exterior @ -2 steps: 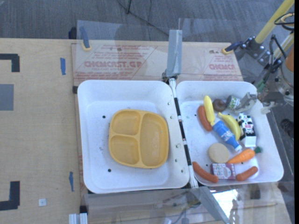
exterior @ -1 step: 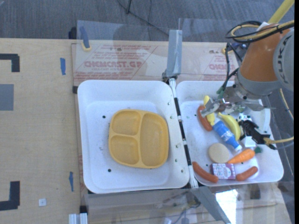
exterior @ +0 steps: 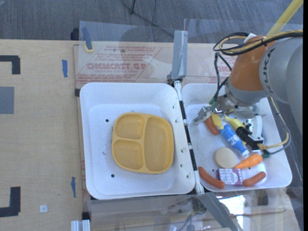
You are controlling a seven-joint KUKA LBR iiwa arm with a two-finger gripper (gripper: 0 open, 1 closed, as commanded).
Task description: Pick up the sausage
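Three reddish sausages lie in the right bin [exterior: 284, 170]. One short sausage [exterior: 211, 126] is at the upper left, beside a yellow piece [exterior: 226, 121]. A longer sausage [exterior: 210, 178] lies along the front left, and another sausage [exterior: 254, 178] is at the front right. My gripper [exterior: 210, 113] hangs low over the bin's upper left, directly above the top end of the short sausage. Its metal fingers [exterior: 201, 116] stand apart, open, with nothing visibly held between them. The grey arm with its orange band [exterior: 248, 69] covers the bin's back part.
Around the sausages lie a blue bottle [exterior: 234, 139], a carrot [exterior: 250, 160], a round beige cookie [exterior: 225, 157] and a pink carton [exterior: 231, 176]. The left bin [exterior: 91, 129] holds a yellow divided plate [exterior: 143, 142]. Black and yellow cables [exterior: 231, 44] loop behind the arm.
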